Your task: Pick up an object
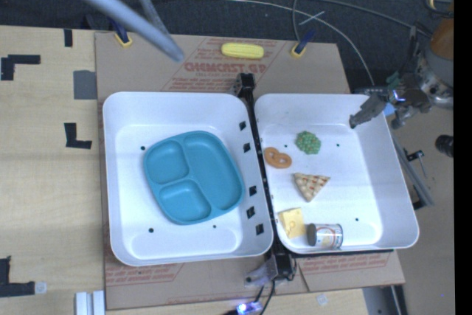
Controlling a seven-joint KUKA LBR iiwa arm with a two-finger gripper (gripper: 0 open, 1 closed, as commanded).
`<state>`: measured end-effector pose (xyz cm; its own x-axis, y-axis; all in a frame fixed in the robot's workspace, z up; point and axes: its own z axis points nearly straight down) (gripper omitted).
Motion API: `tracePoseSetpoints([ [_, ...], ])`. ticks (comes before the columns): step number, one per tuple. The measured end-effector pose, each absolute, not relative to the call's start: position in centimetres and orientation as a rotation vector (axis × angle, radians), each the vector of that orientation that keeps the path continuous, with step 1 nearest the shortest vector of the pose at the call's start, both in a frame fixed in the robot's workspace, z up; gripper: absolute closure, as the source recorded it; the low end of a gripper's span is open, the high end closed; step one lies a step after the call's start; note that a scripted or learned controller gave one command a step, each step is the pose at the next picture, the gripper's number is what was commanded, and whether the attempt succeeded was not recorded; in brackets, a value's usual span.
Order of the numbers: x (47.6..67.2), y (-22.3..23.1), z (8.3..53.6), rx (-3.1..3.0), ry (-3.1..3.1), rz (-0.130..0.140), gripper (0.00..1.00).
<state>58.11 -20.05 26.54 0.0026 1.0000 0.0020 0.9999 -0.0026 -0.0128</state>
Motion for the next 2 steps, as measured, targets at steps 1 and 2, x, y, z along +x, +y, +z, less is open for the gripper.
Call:
tracePoseSetpoints([
  [1, 58.3, -20.0, 27.3, -2.22, -2.222, 0.002, 0.0],
  [2, 57.8, -20.1, 20.9, -2.217, -2.218, 0.008, 0.0],
])
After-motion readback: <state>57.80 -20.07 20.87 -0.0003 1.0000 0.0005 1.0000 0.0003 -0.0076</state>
